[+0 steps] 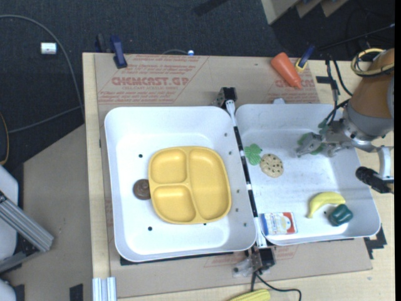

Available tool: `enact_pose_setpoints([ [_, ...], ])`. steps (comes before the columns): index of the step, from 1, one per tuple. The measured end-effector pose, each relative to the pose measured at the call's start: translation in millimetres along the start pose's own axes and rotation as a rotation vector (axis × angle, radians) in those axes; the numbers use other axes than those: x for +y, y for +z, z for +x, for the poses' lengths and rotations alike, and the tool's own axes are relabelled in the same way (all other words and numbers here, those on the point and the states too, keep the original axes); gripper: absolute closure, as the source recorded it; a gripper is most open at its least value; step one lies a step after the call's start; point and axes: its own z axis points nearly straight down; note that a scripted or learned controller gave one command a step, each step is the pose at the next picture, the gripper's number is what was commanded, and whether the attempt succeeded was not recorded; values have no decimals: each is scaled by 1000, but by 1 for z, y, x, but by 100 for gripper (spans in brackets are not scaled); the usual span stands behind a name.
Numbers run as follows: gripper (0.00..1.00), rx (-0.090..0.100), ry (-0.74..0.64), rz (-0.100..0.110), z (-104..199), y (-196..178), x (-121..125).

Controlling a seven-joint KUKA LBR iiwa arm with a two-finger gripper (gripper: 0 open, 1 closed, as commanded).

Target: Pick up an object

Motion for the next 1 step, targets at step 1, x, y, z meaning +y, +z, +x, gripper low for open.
enact_pose_setpoints([
  [1, 0, -6, 1, -4, 33, 0, 46],
])
